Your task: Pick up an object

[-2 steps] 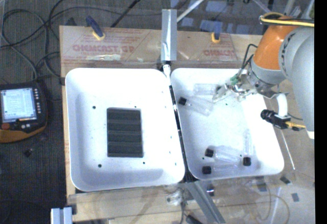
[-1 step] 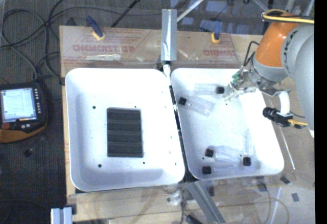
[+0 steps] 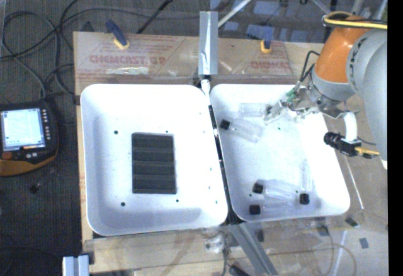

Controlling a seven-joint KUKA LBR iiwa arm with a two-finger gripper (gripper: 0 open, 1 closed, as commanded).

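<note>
The right bin [image 3: 327,202] holds several clear plastic vials with black caps. One vial [image 3: 244,130] lies near the bin's upper left, its cap pointing at the divider, and another clear piece [image 3: 252,109] lies just behind it. Two more vials [image 3: 277,191] [image 3: 305,181] and a loose black cap [image 3: 254,209] sit near the front wall. My gripper [image 3: 279,109] is low over the upper middle of this bin, just right of the upper clear pieces. It blends into the clear plastic there. A black ribbed block [image 3: 153,163] lies flat in the left bin [image 3: 101,111].
The grey arm with its orange band [image 3: 334,57] crosses the right bin's upper right corner. A metal post [image 3: 208,45] stands behind the divider between the bins. A teach pendant [image 3: 25,133] lies off the bench at the left. Cables run across the floor behind.
</note>
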